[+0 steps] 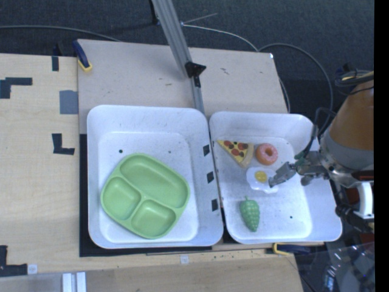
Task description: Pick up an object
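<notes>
The right bin (298, 129) holds a pizza slice (236, 151), a pink donut (266, 154), a white fried egg with a yellow yolk (260, 178) and a green bumpy fruit (249, 214). My gripper (281, 176) reaches in from the right and hovers at the egg's right edge, just below the donut. Its dark fingers point left toward the egg. Nothing shows between them.
The left bin (97, 123) holds a green divided plate (144, 195). A metal pole (172, 26) slants down to the bins' shared rim. The arm's orange band (358, 117) stands at the right bin's right side. Cables lie on the dark floor behind.
</notes>
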